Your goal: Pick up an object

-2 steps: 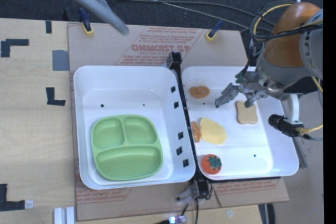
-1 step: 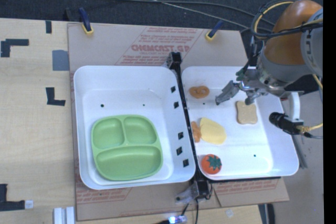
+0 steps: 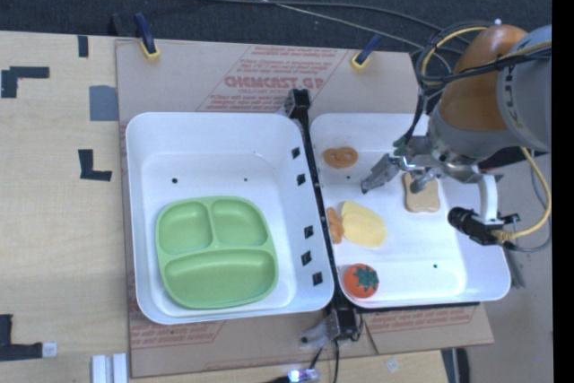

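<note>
Cardboard sheeting [image 3: 269, 76] is covering the bench under both bins, clamped at the far edge by two blue-and-yellow clips, and black cables are trailing over the dark floor behind it. I am seeing the left bin [image 3: 152, 139] carrying a green divided plate [image 3: 216, 251] in its near half. I am watching the arm reaching over the right bin [image 3: 484, 282] from the right, its gripper [image 3: 404, 173] hanging low over the bin's far part — one dark finger is pointing left toward the divider, and beside the wrist a tan slice of bread [image 3: 422, 195] is lying on the bin floor. I cannot tell whether the fingers are spread or closed, and I am seeing nothing between them. Left of the gripper a brown pretzel [image 3: 340, 158] is sitting near the divider; nearer me a yellow piece [image 3: 363, 224] is touching a small orange piece [image 3: 334, 224], and a red tomato [image 3: 361, 280] is resting close to the near rim.
</note>
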`<state>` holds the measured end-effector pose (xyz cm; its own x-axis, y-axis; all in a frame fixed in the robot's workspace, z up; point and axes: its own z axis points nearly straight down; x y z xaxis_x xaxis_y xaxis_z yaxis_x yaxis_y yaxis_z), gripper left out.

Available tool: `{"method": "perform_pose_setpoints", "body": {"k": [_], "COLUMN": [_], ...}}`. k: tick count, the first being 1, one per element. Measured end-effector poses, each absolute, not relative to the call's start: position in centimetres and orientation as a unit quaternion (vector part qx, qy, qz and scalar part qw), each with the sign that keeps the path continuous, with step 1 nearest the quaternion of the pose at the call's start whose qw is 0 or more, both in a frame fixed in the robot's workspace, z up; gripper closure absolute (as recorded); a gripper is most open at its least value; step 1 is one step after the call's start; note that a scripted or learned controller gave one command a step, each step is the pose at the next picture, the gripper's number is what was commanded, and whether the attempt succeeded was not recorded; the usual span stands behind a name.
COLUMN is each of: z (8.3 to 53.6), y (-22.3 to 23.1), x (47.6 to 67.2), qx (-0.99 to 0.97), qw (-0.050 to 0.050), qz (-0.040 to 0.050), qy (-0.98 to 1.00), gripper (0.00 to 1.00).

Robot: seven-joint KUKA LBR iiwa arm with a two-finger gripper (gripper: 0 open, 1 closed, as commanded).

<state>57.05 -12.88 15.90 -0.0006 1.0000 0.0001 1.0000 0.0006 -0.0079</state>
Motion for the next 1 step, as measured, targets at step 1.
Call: {"method": "perform_pose_setpoints", "body": {"k": [1], "z": [11.18], "y": [-12.96], "x": [57.49], "qx": [-0.707], "qw": [0.003], "qz": [0.0026], "qy": [-0.708], "gripper": [0.0]}}
